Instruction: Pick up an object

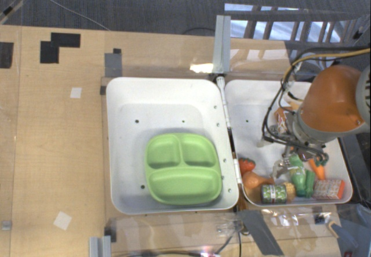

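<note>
Green toy (299,181) just beside the hand (288,164)

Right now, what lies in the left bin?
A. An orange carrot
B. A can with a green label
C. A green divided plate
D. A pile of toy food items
C: the green divided plate lies in the left bin; the toy food sits piled in the right bin.

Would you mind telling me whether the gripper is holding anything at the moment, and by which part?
It cannot be told: the gripper is low among the toy foods in the right bin, beside a green item, but no grasp is visible.
</note>
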You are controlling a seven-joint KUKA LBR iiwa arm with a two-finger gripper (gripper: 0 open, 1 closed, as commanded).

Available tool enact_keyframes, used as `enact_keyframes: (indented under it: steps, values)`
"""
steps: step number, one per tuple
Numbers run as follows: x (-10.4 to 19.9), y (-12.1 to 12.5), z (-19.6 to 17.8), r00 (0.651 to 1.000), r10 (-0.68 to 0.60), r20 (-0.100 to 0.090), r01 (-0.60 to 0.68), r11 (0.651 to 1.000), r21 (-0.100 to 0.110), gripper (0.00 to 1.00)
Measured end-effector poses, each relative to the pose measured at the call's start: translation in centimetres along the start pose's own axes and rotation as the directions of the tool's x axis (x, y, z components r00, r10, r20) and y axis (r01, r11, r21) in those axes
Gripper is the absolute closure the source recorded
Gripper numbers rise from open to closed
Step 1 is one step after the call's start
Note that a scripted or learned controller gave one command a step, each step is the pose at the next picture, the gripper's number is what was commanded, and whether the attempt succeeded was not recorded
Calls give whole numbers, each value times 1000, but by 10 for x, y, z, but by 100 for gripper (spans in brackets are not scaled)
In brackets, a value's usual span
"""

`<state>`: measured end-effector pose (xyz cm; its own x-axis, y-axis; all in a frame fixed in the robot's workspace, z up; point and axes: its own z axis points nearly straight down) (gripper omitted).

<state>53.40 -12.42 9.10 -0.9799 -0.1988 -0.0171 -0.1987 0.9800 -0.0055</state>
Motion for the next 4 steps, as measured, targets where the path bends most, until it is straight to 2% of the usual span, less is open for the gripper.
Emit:
enact_keyframes:
  steps: [1, 2, 3, 4]
  values:
    - [-104, -51, 5, 993, 116, -4, -116, 993, -2, 0]
    - [-47, -62, 3, 995, 96, -6, -96, 995, 0, 0]
    - [-54, -62, -13, 996, 93, 13, -93, 996, 4, 100]
    - [-53, -62, -12, 996, 92, 12, -93, 996, 4, 0]
